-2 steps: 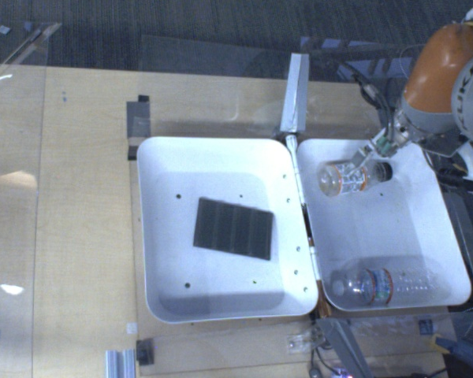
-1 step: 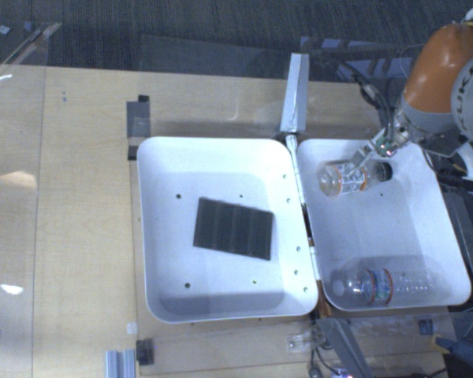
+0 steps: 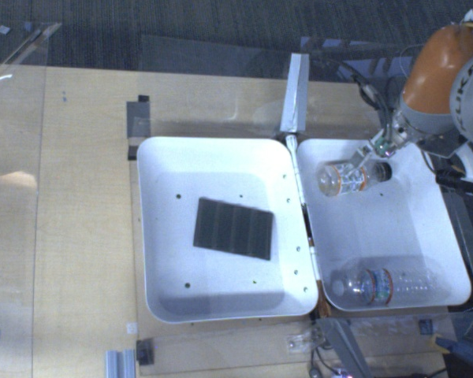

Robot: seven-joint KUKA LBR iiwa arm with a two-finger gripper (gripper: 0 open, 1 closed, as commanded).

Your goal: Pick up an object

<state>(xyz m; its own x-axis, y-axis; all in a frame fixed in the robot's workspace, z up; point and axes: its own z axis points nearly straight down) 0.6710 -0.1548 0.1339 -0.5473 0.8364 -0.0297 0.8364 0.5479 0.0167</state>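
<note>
Here the arm reaches down-left, gripper [image 3: 368, 161] clamped on a clear bottle [image 3: 343, 178].

You have two white bins [image 3: 221, 152] on the desk — one dark ribbed pad [image 3: 233, 227] in the left, two clear plastic bottles [image 3: 343, 178] in the right.

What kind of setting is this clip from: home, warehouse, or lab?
Most likely a robotics lab bench set up for bin picking: two shallow white bins fixed side by side on a wooden bench, and a KUKA arm reaching in over clear plastic bottles.
</note>
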